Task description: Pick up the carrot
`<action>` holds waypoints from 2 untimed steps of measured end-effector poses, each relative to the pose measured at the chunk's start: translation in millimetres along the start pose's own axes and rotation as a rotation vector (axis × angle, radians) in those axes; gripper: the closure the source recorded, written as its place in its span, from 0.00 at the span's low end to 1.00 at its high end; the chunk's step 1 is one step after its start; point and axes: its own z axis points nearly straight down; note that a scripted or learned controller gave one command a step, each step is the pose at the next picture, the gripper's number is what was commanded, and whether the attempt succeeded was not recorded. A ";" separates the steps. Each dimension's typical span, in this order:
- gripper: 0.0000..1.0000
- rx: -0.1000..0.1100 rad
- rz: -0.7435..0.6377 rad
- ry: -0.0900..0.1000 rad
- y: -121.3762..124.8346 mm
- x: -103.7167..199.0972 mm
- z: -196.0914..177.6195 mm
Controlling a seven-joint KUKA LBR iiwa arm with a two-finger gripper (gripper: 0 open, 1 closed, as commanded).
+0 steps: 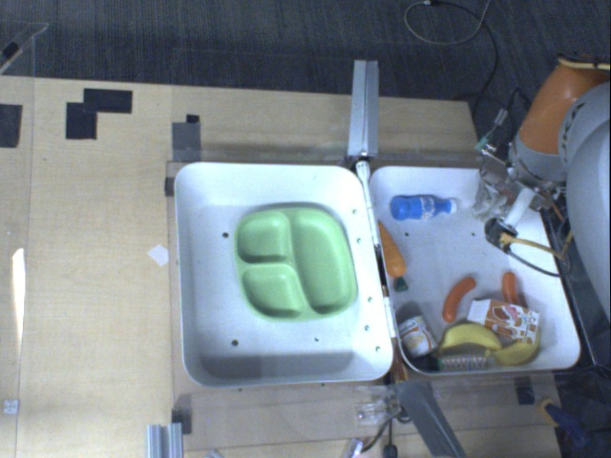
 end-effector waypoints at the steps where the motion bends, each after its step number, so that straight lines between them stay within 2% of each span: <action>1: 1.00 0.001 0.047 0.000 -19.4 33.5 -36.4; 2: 1.00 0.000 0.288 0.001 -48.5 35.9 -0.1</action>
